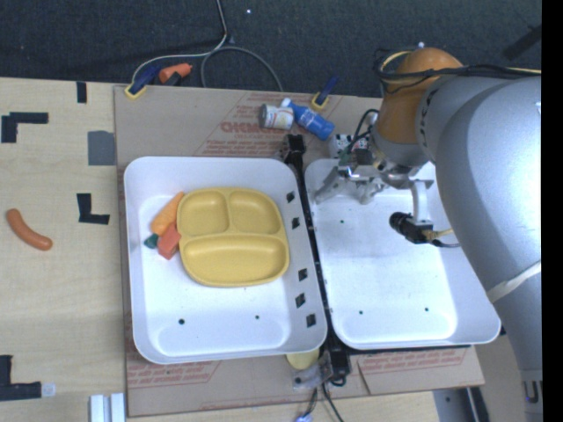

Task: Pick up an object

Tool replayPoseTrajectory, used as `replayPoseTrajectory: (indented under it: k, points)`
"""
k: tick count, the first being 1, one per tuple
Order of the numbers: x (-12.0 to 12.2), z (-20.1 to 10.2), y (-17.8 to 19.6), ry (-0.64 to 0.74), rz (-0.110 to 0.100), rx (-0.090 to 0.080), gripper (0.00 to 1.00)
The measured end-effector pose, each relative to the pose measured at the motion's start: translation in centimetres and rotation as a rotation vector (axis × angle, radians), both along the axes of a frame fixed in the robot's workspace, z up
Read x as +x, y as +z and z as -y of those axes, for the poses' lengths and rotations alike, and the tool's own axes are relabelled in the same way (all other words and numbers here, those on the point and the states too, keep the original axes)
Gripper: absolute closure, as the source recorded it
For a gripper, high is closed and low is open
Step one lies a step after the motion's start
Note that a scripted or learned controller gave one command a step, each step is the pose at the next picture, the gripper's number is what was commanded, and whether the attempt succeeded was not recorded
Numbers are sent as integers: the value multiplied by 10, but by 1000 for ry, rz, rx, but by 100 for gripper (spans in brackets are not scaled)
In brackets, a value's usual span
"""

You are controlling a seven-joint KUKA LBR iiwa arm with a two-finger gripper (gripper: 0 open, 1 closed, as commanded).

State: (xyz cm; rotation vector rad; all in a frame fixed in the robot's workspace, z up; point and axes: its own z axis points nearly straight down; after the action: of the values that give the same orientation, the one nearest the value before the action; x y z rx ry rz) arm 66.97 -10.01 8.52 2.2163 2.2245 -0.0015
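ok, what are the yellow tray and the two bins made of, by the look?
Yellow tray: looks like moulded plastic, smooth with a soft sheen; one-piece, rounded compartment walls. Left bin and right bin: likely thin white plastic, semi-matte; rounded corners, rolled rims. Could be coated metal, can't rule it out.

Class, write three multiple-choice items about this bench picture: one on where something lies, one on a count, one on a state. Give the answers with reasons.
1. Where does the yellow tray lie?
A. left bin
B. right bin
C. on the wooden bench

2. How many compartments does the yellow tray have?
A. one
B. three
C. five

3. How does the yellow tray sit?
A. flipped over
B. leaning on a wall
C. flat, open side up

Answers:
1 A: the yellow tray rests inside the left bin.
2 B: two small compartments above one long one.
3 C: its hollows face the camera.
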Motion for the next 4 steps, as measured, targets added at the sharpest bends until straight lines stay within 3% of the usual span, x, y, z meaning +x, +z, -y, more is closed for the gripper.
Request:
replayPoseTrajectory:
  k: [1, 2, 3, 4]
  points:
    - [-1, 0, 11, 0, 2, -2, 100]
    - [-77, -56, 105, 1, 6, 4, 100]
    - [-90, -135, 116, 6, 0, 5, 100]
    - [-90, -129, 115, -1, -2, 2, 0]
